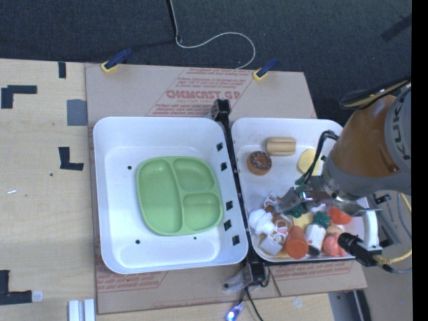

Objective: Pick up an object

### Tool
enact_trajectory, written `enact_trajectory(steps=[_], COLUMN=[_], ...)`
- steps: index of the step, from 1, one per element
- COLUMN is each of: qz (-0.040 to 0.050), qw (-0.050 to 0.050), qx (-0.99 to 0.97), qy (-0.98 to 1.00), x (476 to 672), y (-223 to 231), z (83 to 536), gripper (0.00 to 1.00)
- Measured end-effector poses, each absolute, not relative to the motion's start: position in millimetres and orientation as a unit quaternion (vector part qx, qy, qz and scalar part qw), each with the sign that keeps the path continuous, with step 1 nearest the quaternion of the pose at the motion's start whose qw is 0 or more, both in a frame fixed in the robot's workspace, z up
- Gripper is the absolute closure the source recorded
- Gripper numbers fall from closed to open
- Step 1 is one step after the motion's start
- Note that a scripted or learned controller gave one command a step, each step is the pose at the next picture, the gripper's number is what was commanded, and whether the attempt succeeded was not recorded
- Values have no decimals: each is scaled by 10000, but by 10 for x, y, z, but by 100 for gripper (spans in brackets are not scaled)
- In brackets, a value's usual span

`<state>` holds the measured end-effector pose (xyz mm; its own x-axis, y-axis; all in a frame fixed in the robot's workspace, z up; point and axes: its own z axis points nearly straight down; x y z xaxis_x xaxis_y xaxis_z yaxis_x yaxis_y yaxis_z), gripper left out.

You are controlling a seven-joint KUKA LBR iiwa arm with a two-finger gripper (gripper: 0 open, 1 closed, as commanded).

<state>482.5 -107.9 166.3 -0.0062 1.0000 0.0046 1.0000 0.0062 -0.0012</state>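
Grey arm (pixel 401 132), broad orange band, black cable looped alongside (wrist metallic); dark gripper (pixel 289 202).

Small toy foods (pixel 294 229) lie heaped in the right bin's (pixel 281 127) near corner.

The grey arm with the orange band (pixel 364 146) is cut off by the right edge. Part of the right white bin (pixel 287 127) and of the heap of small toy foods (pixel 294 236) is covered by it. The round yellow piece (pixel 307 158) is half hidden. The gripper's (pixel 289 204) finger state cannot be made out.
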Motion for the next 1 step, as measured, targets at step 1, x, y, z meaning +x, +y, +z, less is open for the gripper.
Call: enact_trajectory(steps=[1], qz=[-34], qw=[-21], qx=[-7026], qy=[-7116], x=[5587], y=[-217], z=[2164], gripper=[100])
